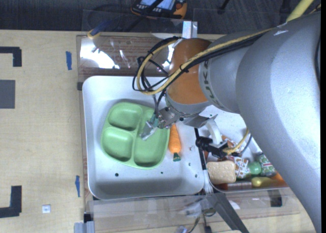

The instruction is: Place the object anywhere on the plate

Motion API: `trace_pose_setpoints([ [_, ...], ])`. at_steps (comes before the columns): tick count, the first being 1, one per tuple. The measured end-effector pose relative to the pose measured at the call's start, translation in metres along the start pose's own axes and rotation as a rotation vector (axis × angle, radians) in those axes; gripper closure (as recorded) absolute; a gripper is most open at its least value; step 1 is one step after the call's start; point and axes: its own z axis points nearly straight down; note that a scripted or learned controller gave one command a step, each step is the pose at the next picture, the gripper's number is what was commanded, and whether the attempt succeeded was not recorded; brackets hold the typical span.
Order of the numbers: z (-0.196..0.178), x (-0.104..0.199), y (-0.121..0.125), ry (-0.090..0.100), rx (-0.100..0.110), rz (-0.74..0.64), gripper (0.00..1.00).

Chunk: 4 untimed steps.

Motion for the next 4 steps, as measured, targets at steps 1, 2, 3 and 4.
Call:
trace_pose_setpoints([
  [1,-0.008,-0.006,-0.003,-0.009,0.004,0.008,1.00],
  [2,-0.011,-0.006,-0.007,-0.007,0.015,0.012,1.00],
  [3,-0.014,-0.006,-0.010,-0.004,0.027,0.014,1.00],
  [4,-0.019,-0.004,-0.012,-0.001,0.034,0.015,1.00],
])
